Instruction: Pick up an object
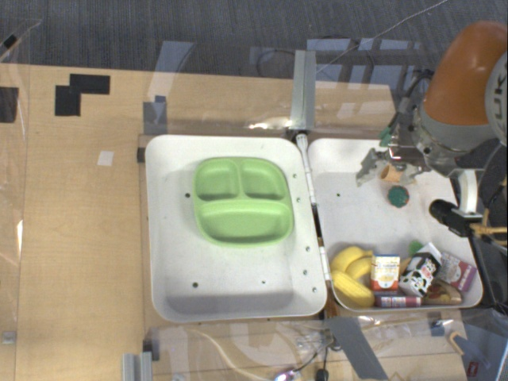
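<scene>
Hovering over the right bin (341, 213) at its one o'clock corner, the gripper (386, 163) has its fingers spread with nothing between them: the approach step, I judge. A small green ball (398, 197) lies just beside it at five o'clock; next comes descending over it and closing. The arm (468, 78) reaches in from three o'clock, wrist angled down.
</scene>
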You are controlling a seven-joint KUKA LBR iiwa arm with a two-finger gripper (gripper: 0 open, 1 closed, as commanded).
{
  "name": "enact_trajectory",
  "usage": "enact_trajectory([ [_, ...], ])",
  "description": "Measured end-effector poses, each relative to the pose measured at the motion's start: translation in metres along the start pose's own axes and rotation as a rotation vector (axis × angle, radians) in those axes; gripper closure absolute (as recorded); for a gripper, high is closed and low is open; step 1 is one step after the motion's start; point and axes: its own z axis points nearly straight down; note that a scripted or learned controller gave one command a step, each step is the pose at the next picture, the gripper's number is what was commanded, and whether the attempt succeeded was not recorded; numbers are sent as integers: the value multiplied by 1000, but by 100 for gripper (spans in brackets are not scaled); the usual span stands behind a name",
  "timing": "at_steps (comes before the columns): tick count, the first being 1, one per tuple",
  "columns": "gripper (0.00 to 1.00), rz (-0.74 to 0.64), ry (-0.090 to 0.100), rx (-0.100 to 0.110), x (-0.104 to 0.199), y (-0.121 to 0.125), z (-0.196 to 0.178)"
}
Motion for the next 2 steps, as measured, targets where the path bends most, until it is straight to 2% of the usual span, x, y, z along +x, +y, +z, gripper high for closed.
enact_trajectory([
  [1,0,-44,-2,-1,-81,47,34],
  [2,0,-11,-2,-7,-119,78,145],
])
